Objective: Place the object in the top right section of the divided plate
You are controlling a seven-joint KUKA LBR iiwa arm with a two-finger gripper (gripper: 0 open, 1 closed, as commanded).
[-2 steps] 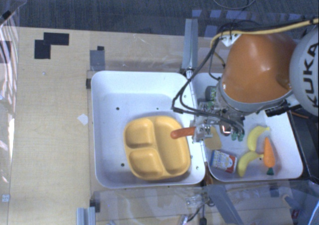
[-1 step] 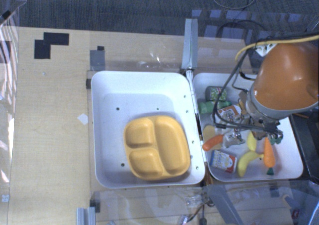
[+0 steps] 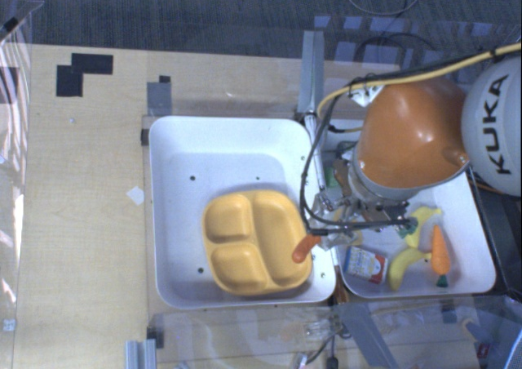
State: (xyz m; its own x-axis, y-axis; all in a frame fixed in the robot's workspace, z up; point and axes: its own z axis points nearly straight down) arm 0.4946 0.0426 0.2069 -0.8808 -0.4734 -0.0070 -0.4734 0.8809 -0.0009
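**Orange piece at the plate's right rim**

The gripper (image 3: pixel 320 233) sits low over the divide between the two bins, mostly hidden under the arm's orange band (image 3: pixel 408 135), so how its fingers stand cannot be told. Just to its left and slightly below, a small orange object (image 3: pixel 304 248), shaped like a sausage or carrot, lies tilted over the right edge of the yellow divided plate (image 3: pixel 254 241); whether it is clamped or simply resting there cannot be made out. The plate lies further left of the gripper, in the left white bin (image 3: pixel 183 196), with one long section on its right side and two smaller sections on its left.

To the gripper's right, in the right white bin (image 3: pixel 473 277), sit a small red and white carton (image 3: pixel 364 264), a yellow banana (image 3: pixel 405 265), a second yellow piece (image 3: pixel 421 222) and an orange carrot (image 3: pixel 440 255) with a green end. Cables (image 3: pixel 322 139) loop down from the arm past the gripper.
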